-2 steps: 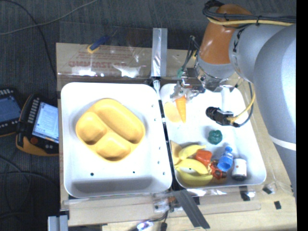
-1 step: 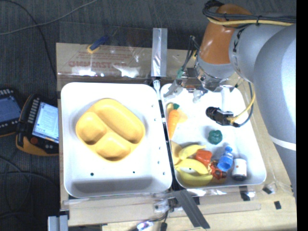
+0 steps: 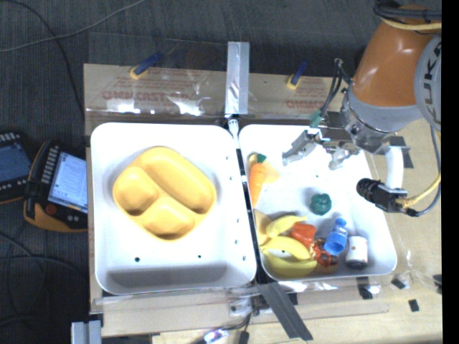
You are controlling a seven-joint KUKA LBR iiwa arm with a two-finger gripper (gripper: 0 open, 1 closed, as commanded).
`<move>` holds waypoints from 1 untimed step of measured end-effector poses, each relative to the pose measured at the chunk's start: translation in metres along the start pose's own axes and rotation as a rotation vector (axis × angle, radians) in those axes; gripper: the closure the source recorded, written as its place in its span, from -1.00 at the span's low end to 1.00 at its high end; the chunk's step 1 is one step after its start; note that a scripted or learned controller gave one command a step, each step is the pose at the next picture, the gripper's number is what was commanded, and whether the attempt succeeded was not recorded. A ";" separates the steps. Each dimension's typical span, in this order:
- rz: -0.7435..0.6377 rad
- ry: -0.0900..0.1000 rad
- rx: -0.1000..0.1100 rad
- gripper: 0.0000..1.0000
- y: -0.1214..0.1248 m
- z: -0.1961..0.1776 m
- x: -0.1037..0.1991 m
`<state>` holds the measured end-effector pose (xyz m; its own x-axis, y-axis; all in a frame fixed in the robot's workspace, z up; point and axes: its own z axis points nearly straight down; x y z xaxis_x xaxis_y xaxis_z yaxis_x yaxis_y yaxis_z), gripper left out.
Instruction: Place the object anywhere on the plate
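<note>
A yellow sectioned plate (image 3: 163,190) lies in the left bin (image 3: 122,264), with nothing on it. The right bin (image 3: 373,224) holds an orange carrot (image 3: 256,175) at its left wall, a teal round item (image 3: 320,203), yellow bananas (image 3: 283,246), a red item (image 3: 305,233), a blue bottle (image 3: 335,239) and a small white can (image 3: 356,251). My gripper (image 3: 316,153) hovers over the upper part of the right bin, fingers spread open and nothing between them. It is right of the carrot and above the teal item.
A clear taped sheet with blue and yellow clips (image 3: 147,64) lies behind the bins. A handheld pendant (image 3: 54,185) rests left of the bench. A black cylinder (image 3: 376,192) on the arm juts over the right bin's edge.
</note>
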<state>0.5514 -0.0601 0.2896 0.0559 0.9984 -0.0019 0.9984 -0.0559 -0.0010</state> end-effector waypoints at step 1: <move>-0.003 0.002 0.002 1.00 0.000 -0.008 0.002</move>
<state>0.5519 -0.0585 0.2977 0.0524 0.9986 -0.0001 0.9986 -0.0524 -0.0030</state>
